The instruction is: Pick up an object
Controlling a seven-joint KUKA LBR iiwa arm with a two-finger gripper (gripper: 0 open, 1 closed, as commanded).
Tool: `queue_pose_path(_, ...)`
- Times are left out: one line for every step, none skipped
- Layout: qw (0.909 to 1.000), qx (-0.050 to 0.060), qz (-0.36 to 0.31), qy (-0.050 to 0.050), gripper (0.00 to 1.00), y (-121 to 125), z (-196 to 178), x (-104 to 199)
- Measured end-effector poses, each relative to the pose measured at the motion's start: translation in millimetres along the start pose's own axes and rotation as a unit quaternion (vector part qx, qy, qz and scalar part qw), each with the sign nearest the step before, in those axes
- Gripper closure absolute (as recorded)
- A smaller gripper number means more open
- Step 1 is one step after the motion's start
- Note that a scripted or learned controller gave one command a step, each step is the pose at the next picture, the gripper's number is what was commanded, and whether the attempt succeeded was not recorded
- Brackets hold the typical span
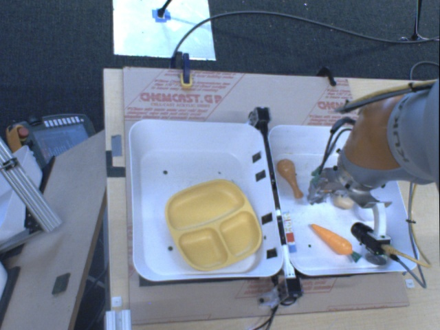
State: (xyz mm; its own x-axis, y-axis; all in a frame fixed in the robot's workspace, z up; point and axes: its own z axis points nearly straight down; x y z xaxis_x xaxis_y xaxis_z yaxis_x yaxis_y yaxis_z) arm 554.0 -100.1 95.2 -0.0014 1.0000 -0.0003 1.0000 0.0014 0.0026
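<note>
We see two white bins [144, 205] on a cardboard-covered bench [227, 95] over dark carpet [55, 40]. At right, the gripper [320, 188] hangs low in the right bin; whether it is apart we cannot tell. A carrot [332, 240] lies lower right.

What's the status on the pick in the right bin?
Tool low in right bin, grip unclear. Beige item beside it. Carrot, wooden piece loose. Yellow tray in left bin.
</note>
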Motion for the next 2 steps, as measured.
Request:
queue_pose_path(1.0000,-0.002,-0.002,0.000,1.00,2.7,-47.8,8.7)
queue_pose_path(1.0000,-0.003,-0.002,-0.001,1.00,9.0,-111.3,5.8)
